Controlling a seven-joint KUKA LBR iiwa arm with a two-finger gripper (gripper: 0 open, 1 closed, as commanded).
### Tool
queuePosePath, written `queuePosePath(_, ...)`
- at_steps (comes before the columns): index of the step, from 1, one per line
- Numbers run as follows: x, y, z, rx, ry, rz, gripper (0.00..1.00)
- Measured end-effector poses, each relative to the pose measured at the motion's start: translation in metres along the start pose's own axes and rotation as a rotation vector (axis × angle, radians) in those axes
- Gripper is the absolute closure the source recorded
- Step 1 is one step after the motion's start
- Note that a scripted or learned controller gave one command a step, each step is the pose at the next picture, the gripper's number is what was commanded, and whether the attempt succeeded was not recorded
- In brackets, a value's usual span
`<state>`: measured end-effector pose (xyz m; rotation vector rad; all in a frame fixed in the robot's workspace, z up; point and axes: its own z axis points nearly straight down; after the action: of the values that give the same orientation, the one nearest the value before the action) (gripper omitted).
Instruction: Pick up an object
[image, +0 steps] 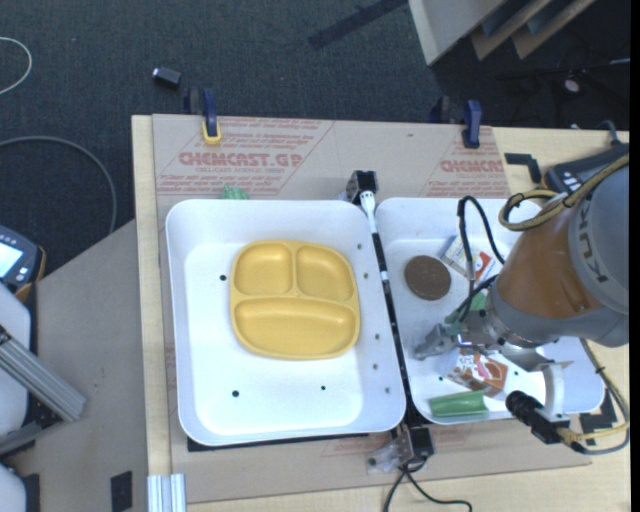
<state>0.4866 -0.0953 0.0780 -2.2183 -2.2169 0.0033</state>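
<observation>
In the right bin, a round brown disc lies near the back left. A green oblong piece rests by the front rim. Just behind it sits a red and white packet, and a white and red wrapper lies right of the disc. My gripper is low over the middle of this bin, between the disc and the green piece and just left of the packet. The grey and orange arm hides the bin's right half.
The left bin holds a yellow divided plate at its middle. A black cable runs along the seam between the bins. Clamps hold the cardboard sheet at the bench's back edge.
</observation>
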Motion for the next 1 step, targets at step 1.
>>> queuePosePath(1,-0.0008,0.0006,-0.0165,-0.007,-0.003,0.000,1.00)
